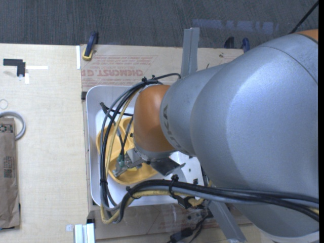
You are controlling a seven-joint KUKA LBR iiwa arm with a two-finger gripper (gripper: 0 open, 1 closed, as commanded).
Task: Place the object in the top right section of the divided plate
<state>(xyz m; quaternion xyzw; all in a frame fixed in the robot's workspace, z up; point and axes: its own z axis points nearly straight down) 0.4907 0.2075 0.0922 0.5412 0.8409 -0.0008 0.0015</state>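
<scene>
Camera view, grey arm with orange band over white bin, covering most of yellow divided plate, gripper state cannot be told, brown bag on table at left.

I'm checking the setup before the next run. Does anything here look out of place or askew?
Nothing looks spilled or damaged. The arm covers most of the white bin, leaving a sliver of the yellow plate visible, so the plate's sections can't be checked.
</scene>
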